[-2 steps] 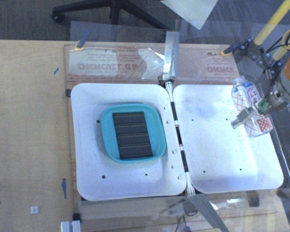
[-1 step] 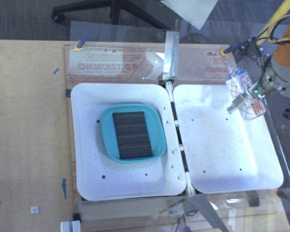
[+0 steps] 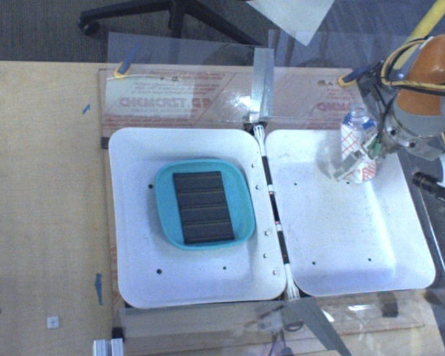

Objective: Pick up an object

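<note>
A small clear plastic bottle (image 3: 357, 145) with a blue cap and a red-and-white label sits at the far right of the right bin (image 3: 341, 243). My gripper (image 3: 362, 163) is right at the bottle and overlaps its lower half, reaching in from the right below the orange band (image 3: 429, 65). Whether the bottle is lifted or resting on the bin floor is not clear. In the left bin (image 3: 133, 273) lies a teal dish (image 3: 167, 199) with a dark ridged rectangular block (image 3: 202, 206) in it.
A raised divider (image 3: 273, 206) separates the two bins. Cables (image 3: 389, 58) loop near the arm's wrist at the upper right. A metal bracket (image 3: 262, 80) stands behind the bins, and a wooden bench top (image 3: 37, 199) stretches to the left.
</note>
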Available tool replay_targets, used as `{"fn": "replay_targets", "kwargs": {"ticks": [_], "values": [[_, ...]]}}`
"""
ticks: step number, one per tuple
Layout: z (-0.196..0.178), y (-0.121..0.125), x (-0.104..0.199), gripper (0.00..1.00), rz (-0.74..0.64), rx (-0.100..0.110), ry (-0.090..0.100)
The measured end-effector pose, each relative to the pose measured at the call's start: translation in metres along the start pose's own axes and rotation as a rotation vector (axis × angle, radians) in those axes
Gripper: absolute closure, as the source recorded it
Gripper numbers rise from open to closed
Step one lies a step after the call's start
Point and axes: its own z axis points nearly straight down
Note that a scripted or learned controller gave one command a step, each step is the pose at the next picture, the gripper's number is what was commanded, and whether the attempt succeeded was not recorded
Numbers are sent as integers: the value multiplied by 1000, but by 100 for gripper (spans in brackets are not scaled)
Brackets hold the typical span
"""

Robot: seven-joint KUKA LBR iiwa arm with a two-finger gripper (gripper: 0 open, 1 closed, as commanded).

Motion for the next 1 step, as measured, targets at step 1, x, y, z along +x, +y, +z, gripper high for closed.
{"fn": "replay_targets", "kwargs": {"ticks": [1], "values": [[-9, 0, -1, 100, 1, -2, -1]]}}
